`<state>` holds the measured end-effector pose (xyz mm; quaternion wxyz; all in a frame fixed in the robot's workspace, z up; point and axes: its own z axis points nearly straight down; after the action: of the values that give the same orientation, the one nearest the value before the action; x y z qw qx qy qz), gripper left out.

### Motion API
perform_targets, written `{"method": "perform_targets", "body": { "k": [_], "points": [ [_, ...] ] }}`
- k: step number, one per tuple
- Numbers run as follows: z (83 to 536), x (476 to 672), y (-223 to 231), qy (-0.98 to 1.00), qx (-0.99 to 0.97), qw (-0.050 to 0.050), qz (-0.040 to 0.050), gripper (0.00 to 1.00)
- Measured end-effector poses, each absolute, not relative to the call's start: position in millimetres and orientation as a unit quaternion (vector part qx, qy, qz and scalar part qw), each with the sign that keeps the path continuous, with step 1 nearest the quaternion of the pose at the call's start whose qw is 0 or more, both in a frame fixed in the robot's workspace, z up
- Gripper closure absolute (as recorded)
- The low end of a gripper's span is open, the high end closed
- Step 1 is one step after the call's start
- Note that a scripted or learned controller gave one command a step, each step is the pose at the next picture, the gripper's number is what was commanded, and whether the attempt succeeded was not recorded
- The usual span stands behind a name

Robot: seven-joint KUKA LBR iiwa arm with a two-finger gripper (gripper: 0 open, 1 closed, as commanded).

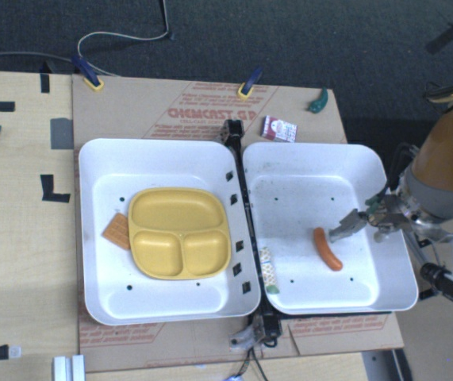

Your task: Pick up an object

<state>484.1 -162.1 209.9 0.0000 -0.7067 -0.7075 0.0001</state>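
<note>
An orange sausage-shaped piece (327, 248) lies tilted on the floor of the right bin (305, 162), right of its middle. My gripper (351, 224) reaches in over the bin's right wall and sits just up and to the right of the orange piece, close to it; nothing shows held in it. In the left bin (99, 165) lies a yellow divided plate (180, 232). A tan square wafer (117, 230) pokes out from under the plate's left edge.
A small patterned strip (267, 270) lies at the right bin's left wall. Behind the bins on the cardboard are a small packet (278, 128), a green item (318, 100) and two yellow clamps (249, 88). A black divider (239, 205) runs between the bins.
</note>
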Motion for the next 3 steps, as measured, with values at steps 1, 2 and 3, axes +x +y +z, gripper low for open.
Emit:
{"method": "perform_targets", "body": {
  "k": [1,2,3],
  "points": [
    [89,483.3,-167,-0.707,-0.707,0.001,0.0002,0.00],
    [99,483.7,-168,-0.707,-0.707,0.000,0.0004,1.00],
    [198,484.0,-106,-0.708,-0.707,0.000,0.0001,1.00]
  ]
}}
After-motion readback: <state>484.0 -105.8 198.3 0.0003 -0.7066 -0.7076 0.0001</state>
